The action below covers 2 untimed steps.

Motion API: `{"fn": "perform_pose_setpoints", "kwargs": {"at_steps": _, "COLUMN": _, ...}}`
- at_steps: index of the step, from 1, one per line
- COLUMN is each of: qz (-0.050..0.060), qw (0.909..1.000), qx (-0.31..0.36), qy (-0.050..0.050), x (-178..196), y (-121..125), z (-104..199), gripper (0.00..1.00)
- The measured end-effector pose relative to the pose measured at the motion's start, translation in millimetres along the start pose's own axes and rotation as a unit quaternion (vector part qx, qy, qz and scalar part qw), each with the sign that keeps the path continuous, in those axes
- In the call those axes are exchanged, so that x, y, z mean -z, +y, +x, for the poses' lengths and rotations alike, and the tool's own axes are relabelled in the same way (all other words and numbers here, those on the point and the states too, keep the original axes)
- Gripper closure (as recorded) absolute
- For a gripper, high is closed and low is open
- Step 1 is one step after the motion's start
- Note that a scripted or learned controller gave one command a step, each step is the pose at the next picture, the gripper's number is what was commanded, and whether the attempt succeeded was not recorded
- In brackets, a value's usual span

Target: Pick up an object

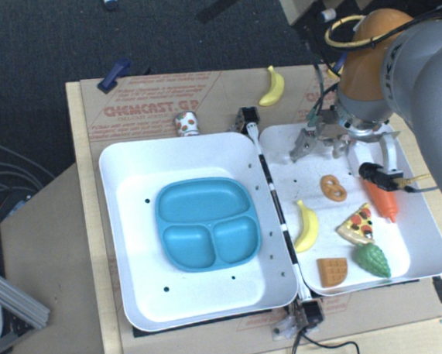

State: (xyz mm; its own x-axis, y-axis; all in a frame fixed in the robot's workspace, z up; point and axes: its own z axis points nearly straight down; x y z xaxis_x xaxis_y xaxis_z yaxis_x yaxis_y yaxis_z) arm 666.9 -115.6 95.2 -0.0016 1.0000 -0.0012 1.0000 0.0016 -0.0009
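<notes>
On the left, a blue plate (208,232) of smooth moulded plastic, three compartments, sits square in the left bin (120,182), a shallow white tray with rounded corners. Behind it on the brown board lie a small spotted toy (187,123) and a yellow banana (271,88), both outside the bins. In the right bin (426,250), nothing is lifted yet: a second banana (307,226), glossy and curved, lies near the dividing rim; below it a square tan waffle (333,270); further right a twisted brown pretzel (333,188), a pizza slice (357,225) with red dots, a knobbly green vegetable (373,261) and an orange carrot (384,199) with a dark top. My gripper (323,142) hangs over the far end of this bin, metal fingers spread open and gripping nothing, apart from every piece; the pretzel lies nearest. By my reading the task is at its start: I have yet to choose a piece, descend, close and lift.
</notes>
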Motion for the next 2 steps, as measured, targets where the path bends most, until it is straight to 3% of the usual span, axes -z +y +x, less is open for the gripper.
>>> {"fn": "perform_pose_setpoints", "kwargs": {"at_steps": 2, "qz": -0.001, "qw": 1.0000, "qx": -0.001, "qy": 0.000, "x": -10.3, "y": -0.5, "z": -14.4, "gripper": 0.00}}
